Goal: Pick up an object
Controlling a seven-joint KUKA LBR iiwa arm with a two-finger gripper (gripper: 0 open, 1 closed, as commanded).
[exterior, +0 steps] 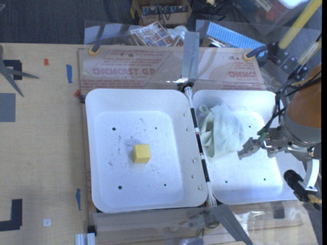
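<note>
My jaws [249,149] hover beside the crumpled pale-green cloth [220,129]; open or closed, I cannot tell.

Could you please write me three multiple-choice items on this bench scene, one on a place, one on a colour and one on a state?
1. Where does the small yellow cube lie?
A. In the left shallow white bin
B. In the right shallow white bin
C. On the wooden bench outside the bins

2. What colour is the crumpled cloth?
A. Dark red
B. Pale white-green
C. Black

3. How does the cloth lie?
A. Folded in a neat square
B. Bunched up in a heap
C. Hung over the bin's outer wall

Answers:
1. A, since the cube sits near the middle of the left bin's floor.
2. B, since the cloth is whitish with a faint green tint.
3. B, since it lies rumpled at the right bin's left side, with the arm's hand close by its right edge.
</note>
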